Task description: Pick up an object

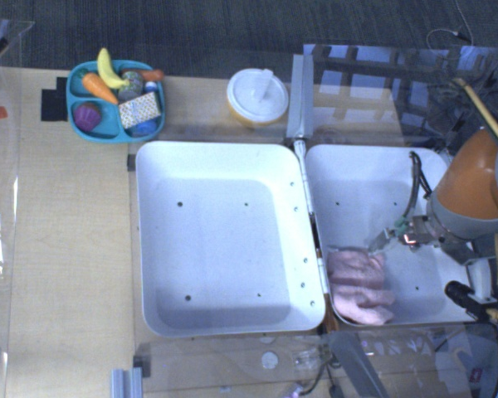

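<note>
A pale pink crumpled cloth (359, 284) lies in the right bin (357, 181), in its near left corner against the wall. My gripper (388, 239) hangs just above and to the right of the cloth, at the end of the grey arm with the orange band (475, 187). The fingertips sit close to the cloth's upper right edge, and nothing shows between them.
The left bin (220, 235) sits beside the right one. On the bench behind lie a blue tray (114, 99) of toy food and a white lidded cup (257, 95). A clear frame (382, 81) stands behind the right bin.
</note>
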`<move>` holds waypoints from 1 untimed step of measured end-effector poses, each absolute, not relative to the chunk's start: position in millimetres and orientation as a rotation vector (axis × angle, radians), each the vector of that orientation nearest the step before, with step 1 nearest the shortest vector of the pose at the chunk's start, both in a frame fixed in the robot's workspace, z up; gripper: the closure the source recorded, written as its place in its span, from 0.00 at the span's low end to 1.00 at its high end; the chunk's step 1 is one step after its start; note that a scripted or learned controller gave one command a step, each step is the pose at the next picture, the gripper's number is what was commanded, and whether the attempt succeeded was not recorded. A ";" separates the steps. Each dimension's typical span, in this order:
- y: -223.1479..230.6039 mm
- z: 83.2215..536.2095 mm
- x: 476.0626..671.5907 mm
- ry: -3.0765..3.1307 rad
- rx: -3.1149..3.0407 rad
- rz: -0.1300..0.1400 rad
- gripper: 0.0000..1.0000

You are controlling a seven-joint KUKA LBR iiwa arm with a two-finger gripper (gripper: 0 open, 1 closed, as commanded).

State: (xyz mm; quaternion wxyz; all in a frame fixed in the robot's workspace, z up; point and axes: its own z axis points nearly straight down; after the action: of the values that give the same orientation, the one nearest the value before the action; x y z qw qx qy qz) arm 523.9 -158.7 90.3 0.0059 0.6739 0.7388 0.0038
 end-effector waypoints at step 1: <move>-163.4 89.4 602.9 2.241 2.195 0.006 0.00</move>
State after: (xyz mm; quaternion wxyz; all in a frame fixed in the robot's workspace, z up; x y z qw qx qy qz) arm 602.9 -163.4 89.4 0.0024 0.6998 0.7143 0.0018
